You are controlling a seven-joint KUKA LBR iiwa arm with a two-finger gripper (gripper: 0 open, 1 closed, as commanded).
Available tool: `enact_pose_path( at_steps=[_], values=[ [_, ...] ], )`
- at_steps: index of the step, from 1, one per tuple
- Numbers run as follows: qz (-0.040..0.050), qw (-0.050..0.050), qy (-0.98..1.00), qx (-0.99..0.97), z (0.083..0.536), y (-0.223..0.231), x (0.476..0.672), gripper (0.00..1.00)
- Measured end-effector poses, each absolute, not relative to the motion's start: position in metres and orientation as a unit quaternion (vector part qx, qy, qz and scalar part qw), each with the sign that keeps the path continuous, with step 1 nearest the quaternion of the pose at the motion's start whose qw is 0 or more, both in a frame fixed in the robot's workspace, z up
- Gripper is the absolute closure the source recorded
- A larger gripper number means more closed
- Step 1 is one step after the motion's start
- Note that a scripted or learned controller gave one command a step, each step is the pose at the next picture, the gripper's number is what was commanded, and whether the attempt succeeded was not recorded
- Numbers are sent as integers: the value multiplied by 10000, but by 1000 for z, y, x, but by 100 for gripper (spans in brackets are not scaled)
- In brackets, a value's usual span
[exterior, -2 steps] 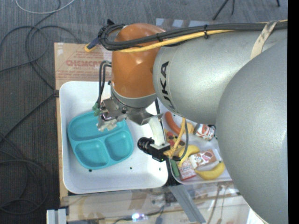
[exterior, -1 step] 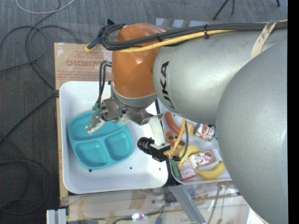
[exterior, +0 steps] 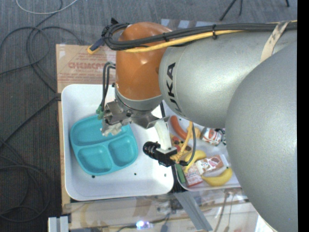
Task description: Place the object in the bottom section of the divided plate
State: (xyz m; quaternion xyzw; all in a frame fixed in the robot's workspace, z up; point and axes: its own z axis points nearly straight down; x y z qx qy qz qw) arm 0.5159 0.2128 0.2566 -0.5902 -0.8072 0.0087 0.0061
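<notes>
A teal divided plate (exterior: 96, 151) lies in the left white bin (exterior: 145, 182), with one large section toward the upper left and two smaller sections along its lower right side. My gripper (exterior: 112, 125) hangs over the plate's upper right edge, at the border of the large section. A small pale shape shows at its tip, and I cannot tell whether that is an object or part of the gripper. The big grey arm and orange wrist band cover the bin's upper right part.
The right bin (exterior: 179, 181) holds several items: a yellow banana (exterior: 218, 179), a red and white packet (exterior: 193, 179), another packet (exterior: 211, 164), a small red and white can (exterior: 212, 136) and an orange sausage-like piece (exterior: 177, 127). A cardboard sheet (exterior: 82, 64) lies behind the left bin.
</notes>
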Motion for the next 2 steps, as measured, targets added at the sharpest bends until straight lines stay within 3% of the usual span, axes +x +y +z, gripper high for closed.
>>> enact_pose_path(
  at_steps=[1,2],
  values=[
    [87,60,-8071,-5903,257,213,516,0],
    [132,92,-8071,-5902,261,212,516,100]
  ],
)
